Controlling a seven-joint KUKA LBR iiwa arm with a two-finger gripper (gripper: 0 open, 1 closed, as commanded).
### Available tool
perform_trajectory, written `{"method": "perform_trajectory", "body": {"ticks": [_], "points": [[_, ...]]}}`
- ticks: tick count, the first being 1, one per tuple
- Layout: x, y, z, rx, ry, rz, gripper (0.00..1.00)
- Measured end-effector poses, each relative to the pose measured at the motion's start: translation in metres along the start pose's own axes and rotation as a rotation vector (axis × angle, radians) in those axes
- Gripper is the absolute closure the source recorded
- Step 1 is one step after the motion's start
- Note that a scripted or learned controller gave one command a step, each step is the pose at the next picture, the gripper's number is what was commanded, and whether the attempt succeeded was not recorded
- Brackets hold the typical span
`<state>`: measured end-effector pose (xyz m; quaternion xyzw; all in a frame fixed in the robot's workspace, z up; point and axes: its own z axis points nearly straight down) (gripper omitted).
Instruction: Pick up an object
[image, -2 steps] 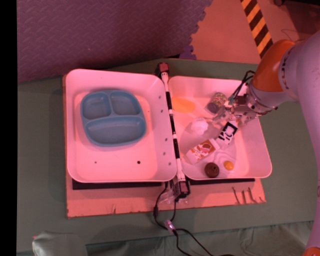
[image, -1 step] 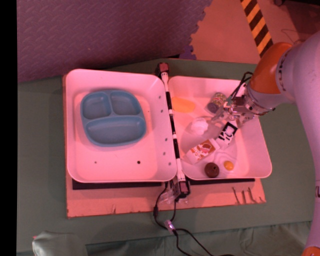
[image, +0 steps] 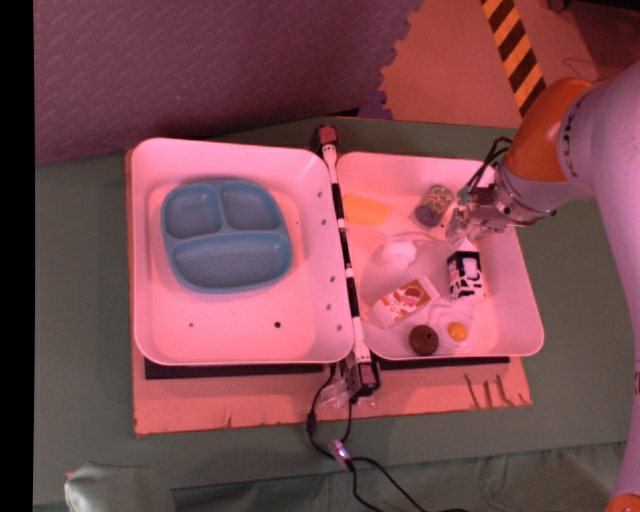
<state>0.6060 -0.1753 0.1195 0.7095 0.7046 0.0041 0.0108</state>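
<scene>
fingers (image: 468, 222) hover over the right bin (image: 520, 300) beside a small jar (image: 434, 205) (grip state unclear).

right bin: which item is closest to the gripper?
The small round jar, just left of the gripper. The black-and-white carton sits lower; the other items lie farther.

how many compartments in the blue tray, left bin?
3. The blue tray in the left bin has two small compartments side by side along its far edge, one on the view's left and one on its right, plus one wide compartment across the near side.
</scene>
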Motion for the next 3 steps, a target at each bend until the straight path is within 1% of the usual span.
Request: {"method": "perform_trajectory", "body": {"ticks": [1, 3], "points": [[0.001, 0.013, -0.054, 0.01, 0.005, -0.005, 1.0], [-0.012, 0.016, -0.15, 0.009, 0.005, -0.004, 1.0]]}}
